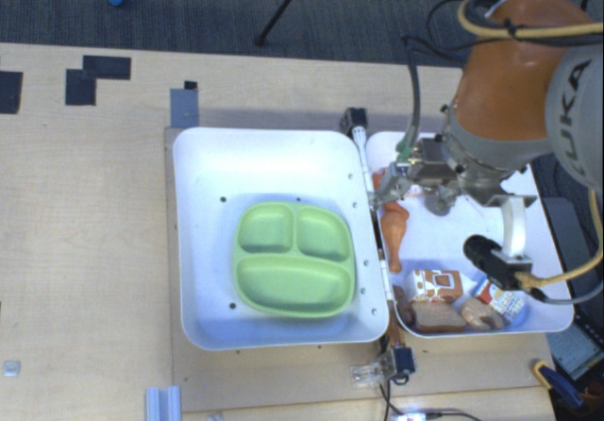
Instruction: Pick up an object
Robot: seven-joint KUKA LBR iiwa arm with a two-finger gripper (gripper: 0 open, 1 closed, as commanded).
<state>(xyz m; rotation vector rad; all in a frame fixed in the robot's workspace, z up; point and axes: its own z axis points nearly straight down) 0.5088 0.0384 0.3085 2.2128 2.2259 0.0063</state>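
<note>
Pincer (pixel 394 185) low at right bin's (pixel 557 315) left edge, by the orange drumstick toy (pixel 394 228) — grip state can't tell (wrist blocks it). Nothing visibly lifted — pick not done. Green tray (pixel 294 259) in left bin (pixel 203 221).

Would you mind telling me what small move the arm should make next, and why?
Probably a short descent toward the orange drumstick-shaped toy. The gripper sits over the upper left part of the right bin, just above that toy, which lies apart from the items clustered along the bin's near edge. I can't confirm anything is held.
</note>
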